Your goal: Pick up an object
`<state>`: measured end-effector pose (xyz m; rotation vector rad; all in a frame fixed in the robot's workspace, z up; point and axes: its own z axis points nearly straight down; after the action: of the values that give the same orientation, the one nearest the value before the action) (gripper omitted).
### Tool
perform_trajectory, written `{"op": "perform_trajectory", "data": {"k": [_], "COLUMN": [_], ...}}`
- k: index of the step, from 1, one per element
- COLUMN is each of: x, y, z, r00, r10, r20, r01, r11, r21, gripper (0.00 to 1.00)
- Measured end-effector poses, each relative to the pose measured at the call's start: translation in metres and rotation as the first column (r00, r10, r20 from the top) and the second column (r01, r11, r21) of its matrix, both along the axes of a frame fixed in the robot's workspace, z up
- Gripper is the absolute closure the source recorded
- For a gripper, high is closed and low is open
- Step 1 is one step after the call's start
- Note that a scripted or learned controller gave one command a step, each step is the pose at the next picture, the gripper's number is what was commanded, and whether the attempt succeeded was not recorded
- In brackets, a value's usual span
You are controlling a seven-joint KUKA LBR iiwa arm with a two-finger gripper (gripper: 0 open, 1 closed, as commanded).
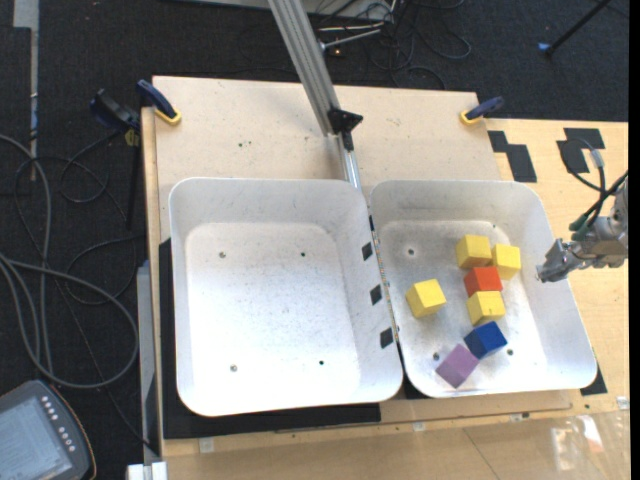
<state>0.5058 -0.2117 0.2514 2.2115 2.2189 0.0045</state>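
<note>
Tool point(556, 266) at right bin point(545, 230) edge, grip state unreadable; blocks clustered inside, orange block point(485, 279) central.

Seven small wooden cubes point(483, 280) are clustered in the rt shallow white plastic bin point(560, 358) (centre-right of its floor), which is set touching the lt shallow white plastic bin point(190, 268); the grey two-finger gripper point(553, 266) is seen over the rt bin's rt rim.

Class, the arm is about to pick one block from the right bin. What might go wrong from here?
1. The orange block sits tight among yellow blocks, so the hand may nudge or grab neighbours.
2. The hand is at the right bin's rim and might clip it descending.
3. The blue block touches the purple block.
</note>
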Motion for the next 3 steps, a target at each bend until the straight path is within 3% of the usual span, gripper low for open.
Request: {"op": "perform_trajectory", "data": {"k": [1, 3], "x": [0.020, 0.062], "y": [0.055, 0.151], "z": [-0.012, -0.001], "r00": [1.000, 1.000], "r10": [0.004, 0.005], "r20": [-0.008, -0.005], "r01": [-0.004, -0.005], "r11": [1.000, 1.000], "r21": [0.006, 0.006], "gripper": [1.00, 1.00]}}
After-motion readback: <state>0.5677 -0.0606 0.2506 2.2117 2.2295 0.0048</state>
